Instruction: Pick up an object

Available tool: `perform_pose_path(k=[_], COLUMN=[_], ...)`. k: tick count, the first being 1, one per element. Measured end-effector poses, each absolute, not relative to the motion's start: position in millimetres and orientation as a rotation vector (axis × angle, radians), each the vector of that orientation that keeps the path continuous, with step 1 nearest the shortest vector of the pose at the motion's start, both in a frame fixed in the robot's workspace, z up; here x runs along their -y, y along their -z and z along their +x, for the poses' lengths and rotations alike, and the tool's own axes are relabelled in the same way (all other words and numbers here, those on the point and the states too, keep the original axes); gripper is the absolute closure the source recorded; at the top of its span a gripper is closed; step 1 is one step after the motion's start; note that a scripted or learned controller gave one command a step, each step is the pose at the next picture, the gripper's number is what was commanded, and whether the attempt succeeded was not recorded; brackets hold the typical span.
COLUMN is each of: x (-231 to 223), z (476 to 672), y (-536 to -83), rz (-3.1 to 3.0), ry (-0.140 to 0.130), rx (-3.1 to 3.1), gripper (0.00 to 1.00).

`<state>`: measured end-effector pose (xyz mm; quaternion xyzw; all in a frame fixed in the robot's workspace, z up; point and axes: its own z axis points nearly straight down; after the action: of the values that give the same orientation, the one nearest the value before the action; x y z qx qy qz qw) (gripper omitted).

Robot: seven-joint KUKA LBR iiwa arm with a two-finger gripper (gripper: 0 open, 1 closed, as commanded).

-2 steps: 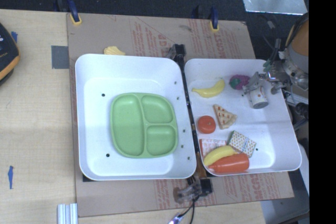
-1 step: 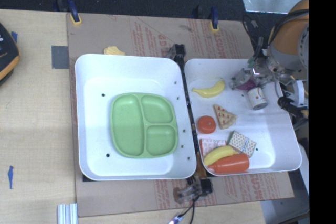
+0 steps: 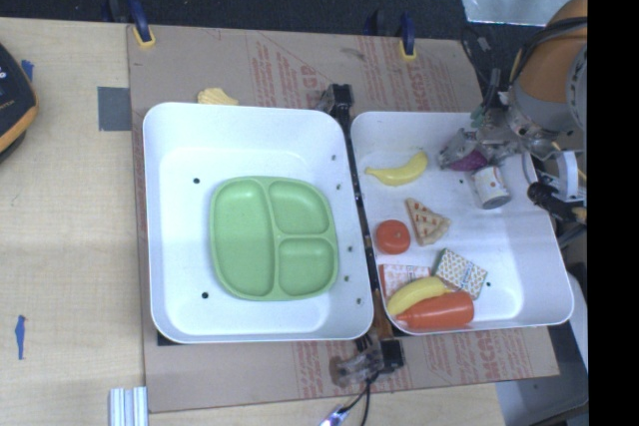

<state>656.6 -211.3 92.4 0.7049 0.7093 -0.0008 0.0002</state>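
While the claw (image 3: 469, 153) hangs low at the far right corner of the right bin (image 3: 539, 309), whether it is open or closed I cannot tell, and nothing can be made out in its grip; the pick looks not yet done. Just beside it lies a small white cylinder (image 3: 490, 187), tipped over, long axis running far-left to near-right. Left of that, a banana (image 3: 398, 171) lies with its long axis left to right. Closing and lifting remain.
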Motion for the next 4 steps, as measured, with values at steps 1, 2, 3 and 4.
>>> perform_pose_path(k=[1, 2, 3, 4], x=[211.3, 211.3, 211.3, 211.3], z=[656.4, 656.3, 656.3, 656.3], y=[-92.2, -92.2, -92.1, -92.1], rz=[2.215, 2.215, 2.215, 2.215], ry=[0.004, 0.004, 0.004, 0.004], rx=[-2.231, -2.232, -2.232, -2.232], gripper=[0.00, 0.00, 0.00, 0.00])
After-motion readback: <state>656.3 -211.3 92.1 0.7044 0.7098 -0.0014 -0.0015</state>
